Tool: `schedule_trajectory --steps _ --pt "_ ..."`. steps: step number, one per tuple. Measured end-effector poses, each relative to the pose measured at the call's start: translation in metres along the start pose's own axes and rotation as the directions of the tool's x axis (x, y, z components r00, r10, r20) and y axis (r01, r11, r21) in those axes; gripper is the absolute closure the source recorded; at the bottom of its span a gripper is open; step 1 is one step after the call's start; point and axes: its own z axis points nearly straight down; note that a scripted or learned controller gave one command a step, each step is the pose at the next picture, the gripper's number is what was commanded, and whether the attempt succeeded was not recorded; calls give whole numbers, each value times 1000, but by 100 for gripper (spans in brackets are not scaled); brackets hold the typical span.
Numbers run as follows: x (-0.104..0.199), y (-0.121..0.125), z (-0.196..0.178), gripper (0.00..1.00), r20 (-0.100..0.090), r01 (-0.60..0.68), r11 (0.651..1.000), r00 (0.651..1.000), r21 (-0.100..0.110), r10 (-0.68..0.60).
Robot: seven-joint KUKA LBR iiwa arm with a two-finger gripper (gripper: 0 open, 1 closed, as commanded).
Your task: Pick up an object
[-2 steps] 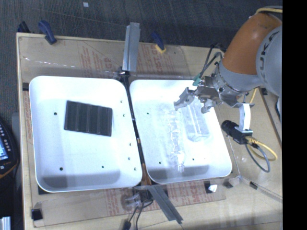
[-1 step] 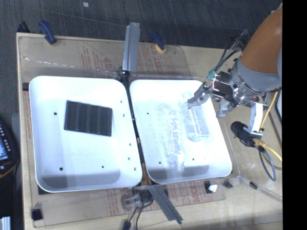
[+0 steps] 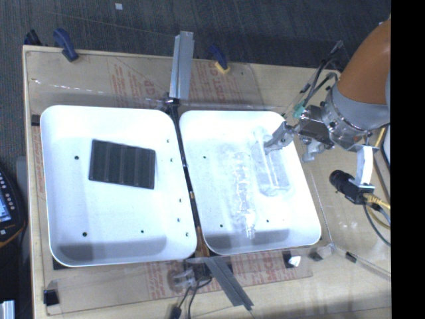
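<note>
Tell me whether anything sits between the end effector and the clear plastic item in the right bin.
Nothing visible does. The end effector is at the upper end of the clear plastic item in the right bin. The dark ridged pad lies apart in the left bin.

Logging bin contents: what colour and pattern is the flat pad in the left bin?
Dark grey pad, with lengthwise ridges; camera view.

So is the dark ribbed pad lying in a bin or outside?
In. The dark ribbed pad lies flat on the floor of the left bin, with white floor showing on every side of it.
</note>
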Motion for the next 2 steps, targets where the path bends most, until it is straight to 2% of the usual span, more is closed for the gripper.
schedule_trajectory --steps 1,2 --pt "1 1 -10 100 0 8 1000 1000 2 -8" --pt "2 1 -19 100 1 16 1000 1000 3 -16"
